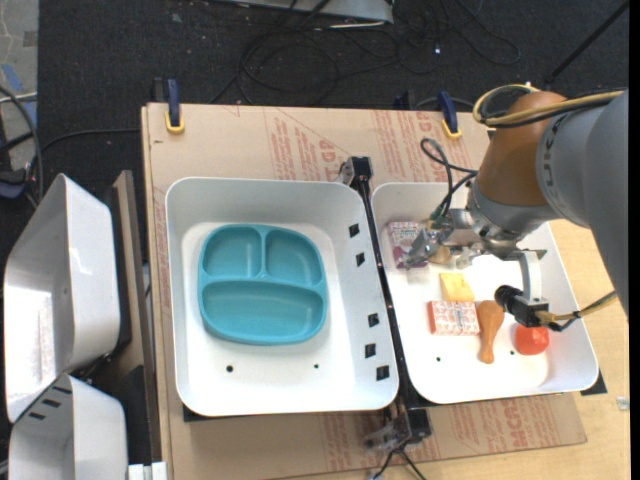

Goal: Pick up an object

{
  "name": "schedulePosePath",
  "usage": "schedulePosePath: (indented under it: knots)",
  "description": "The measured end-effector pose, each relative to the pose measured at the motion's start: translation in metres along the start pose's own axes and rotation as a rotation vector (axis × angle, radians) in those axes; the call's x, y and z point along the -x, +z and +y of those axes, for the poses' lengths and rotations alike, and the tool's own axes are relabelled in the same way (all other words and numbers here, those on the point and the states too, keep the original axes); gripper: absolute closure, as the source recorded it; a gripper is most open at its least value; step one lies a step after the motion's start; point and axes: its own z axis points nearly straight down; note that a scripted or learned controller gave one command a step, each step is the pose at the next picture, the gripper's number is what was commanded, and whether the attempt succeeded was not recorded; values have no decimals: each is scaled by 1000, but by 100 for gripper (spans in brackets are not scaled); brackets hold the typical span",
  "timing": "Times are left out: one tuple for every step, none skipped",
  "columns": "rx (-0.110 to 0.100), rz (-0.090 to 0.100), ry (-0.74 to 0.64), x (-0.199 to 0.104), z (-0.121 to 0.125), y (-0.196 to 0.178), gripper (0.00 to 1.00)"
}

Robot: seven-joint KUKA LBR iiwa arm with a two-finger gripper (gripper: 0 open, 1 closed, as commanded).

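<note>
The desk point(260, 133) carries two shallow white bins side by side. The left bin point(190, 268) holds a teal divided plate point(263, 283); the right bin point(575, 363) holds the small things on offer and is where the arm point(545, 163) has reached in from the right.

The gripper point(432, 246) sits low over the upper-left part of the right bin, its tip pointing left toward the wall between the bins. Right at that tip lies a small pale packet with pink-purple print point(405, 240), touching or nearly touching the metal, so it is the likeliest thing to be picked. It lies to the left of the jaws, just beside the bin's dividing wall. Whether the jaws are spread or closed I cannot tell; cables and brackets clutter that spot, and nothing is clearly seen between them.

The other candidates lie below and to the right: a red-and-white patterned block point(453, 317), an orange-brown drumstick point(488, 330) whose long axis runs roughly up and down the view, a yellow piece point(456, 287) just above the block, and a red ball point(531, 339) nearest the right wall.
</note>
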Motion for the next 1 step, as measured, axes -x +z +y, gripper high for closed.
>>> schedulePosePath:
  knots:
    - [5, 1, -1, 0, 2, 13, 0]
